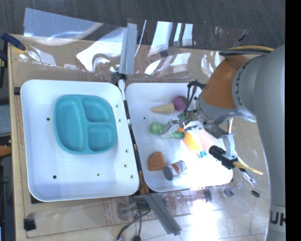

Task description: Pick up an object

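1. The gripper [174, 128] sits low in the right bin [140, 134], among the toys near its middle. Whether it is apart or together cannot be told, since the metal tip merges with the clutter around it. No object can be seen held.
2. To do the pick well, the arm should probably settle on one piece and straddle it squarely. The green toy [156, 128] just beside the tip looks the likeliest target, with an orange piece [190, 140] close on the other side. These crowd together, so a grasp could catch two things or push one aside.
3. Nearest the camera in the right bin lie a small can [174, 169] on its side and a brown waffle-like toy [156, 160], both apart from the gripper and easier to isolate.
4. Farther back in the same bin rest an ice-cream cone toy [163, 109] and a purple ball [180, 103], touching or nearly so.
5. The left bin [35, 149] holds a teal divided plate [85, 123], lying flat with three compartments, all of them bare.
6. Beyond both bins stands a clear glossy wall [90, 44] with strong glare.
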`<action>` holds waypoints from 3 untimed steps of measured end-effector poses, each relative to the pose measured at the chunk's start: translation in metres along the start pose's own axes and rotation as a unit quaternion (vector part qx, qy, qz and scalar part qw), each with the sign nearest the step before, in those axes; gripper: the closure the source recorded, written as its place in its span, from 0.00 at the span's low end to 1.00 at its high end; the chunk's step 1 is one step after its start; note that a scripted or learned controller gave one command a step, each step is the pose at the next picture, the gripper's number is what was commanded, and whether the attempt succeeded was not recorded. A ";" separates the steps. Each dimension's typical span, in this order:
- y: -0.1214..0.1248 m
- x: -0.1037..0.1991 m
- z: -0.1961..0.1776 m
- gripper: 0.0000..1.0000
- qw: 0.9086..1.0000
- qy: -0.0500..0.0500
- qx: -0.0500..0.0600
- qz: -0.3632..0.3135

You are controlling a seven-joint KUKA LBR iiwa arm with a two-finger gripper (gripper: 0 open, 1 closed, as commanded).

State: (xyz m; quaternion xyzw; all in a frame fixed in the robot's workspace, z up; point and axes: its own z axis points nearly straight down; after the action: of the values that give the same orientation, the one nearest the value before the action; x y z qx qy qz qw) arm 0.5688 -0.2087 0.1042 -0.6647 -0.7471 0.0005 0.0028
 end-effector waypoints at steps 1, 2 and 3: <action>0.000 0.000 -0.010 1.00 1.000 0.000 0.000 -0.002; 0.043 0.000 -0.082 1.00 0.994 -0.002 -0.002 0.106; 0.043 0.000 -0.082 0.00 0.994 -0.001 -0.002 0.106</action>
State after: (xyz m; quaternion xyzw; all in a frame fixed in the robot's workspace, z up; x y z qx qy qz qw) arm 0.6120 -0.2035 0.1859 -0.7401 -0.6725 0.0001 0.0004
